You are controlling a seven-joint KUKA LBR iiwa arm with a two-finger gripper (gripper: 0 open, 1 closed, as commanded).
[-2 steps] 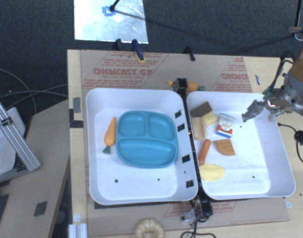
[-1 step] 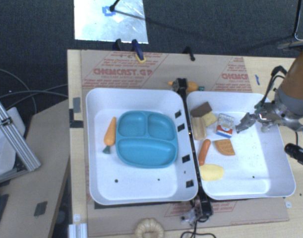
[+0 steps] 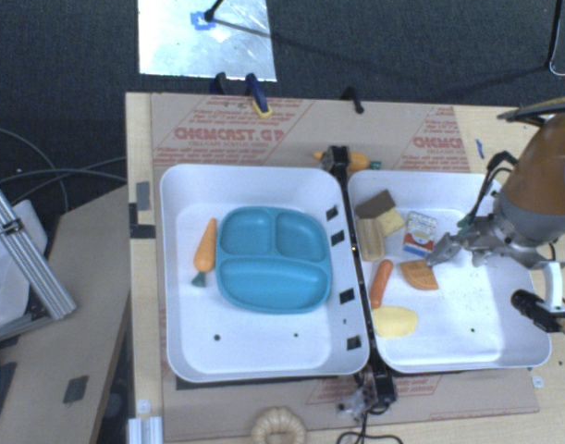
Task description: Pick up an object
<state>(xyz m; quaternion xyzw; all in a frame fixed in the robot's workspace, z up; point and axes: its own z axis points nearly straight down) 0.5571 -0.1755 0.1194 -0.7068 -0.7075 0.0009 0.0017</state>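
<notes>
In the right bin [image 3: 467, 340] lie several toy foods: a brown and tan block [image 3: 378, 213], a beige wafer [image 3: 371, 240], a small white packet with red and blue print [image 3: 420, 232], an orange slice-shaped piece [image 3: 419, 275], a small carrot [image 3: 381, 283] and a yellow potato-like piece [image 3: 394, 321]. My gripper [image 3: 460, 248] hangs low over the right bin, just right of the packet and the orange piece, with its fingers spread and nothing between them.
The left bin [image 3: 185, 340] holds a blue divided plate [image 3: 273, 257] and a carrot [image 3: 204, 251] beside it. A black divider with clips [image 3: 350, 266] runs between the bins. The arm [image 3: 541, 192] comes in from the right over the right bin.
</notes>
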